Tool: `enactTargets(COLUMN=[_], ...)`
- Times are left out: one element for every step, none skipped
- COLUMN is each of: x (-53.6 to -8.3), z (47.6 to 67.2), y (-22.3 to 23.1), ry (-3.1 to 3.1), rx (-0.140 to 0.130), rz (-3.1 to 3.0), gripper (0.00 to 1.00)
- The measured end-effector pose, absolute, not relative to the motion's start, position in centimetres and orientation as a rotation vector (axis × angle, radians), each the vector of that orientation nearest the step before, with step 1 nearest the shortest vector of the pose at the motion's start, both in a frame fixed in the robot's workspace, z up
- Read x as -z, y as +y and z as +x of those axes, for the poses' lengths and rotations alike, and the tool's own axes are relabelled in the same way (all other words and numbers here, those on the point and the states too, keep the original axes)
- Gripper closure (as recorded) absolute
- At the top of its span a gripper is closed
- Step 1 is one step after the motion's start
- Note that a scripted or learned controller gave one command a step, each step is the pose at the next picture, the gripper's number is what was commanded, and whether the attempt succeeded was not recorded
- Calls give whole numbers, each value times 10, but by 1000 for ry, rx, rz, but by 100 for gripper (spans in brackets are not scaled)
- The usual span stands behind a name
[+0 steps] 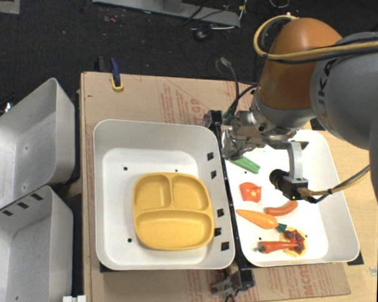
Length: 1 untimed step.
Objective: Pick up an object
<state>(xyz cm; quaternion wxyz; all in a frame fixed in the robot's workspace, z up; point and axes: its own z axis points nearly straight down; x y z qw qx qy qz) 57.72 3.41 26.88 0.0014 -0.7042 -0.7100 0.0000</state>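
The right bin (337, 204) holds several small toy foods. A green piece (245, 163) lies at its upper left, close to the bin wall. A red piece (251, 192) sits just below it. An orange-red sausage (281, 209) lies to the right, an orange carrot (257, 218) under it, and a red and yellow item (285, 243) near the front edge. My gripper (238, 145) hangs over the bin's upper left corner, directly above the green piece. The arm's orange band and grey wrist hide the back of the bin.
The left bin (114, 144) carries a yellow divided plate (172, 211). A ridge of black clips (220, 192) runs between the two bins. Two more white bins (26, 146) lean at the far left, off the bench. A black cable (300, 193) hangs over the right bin.
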Motion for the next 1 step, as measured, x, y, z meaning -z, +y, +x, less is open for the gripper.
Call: enactTargets(x=[-268], z=[560], y=[84], ry=[-2228], rx=[-2], rz=[-2211], gripper=[100])
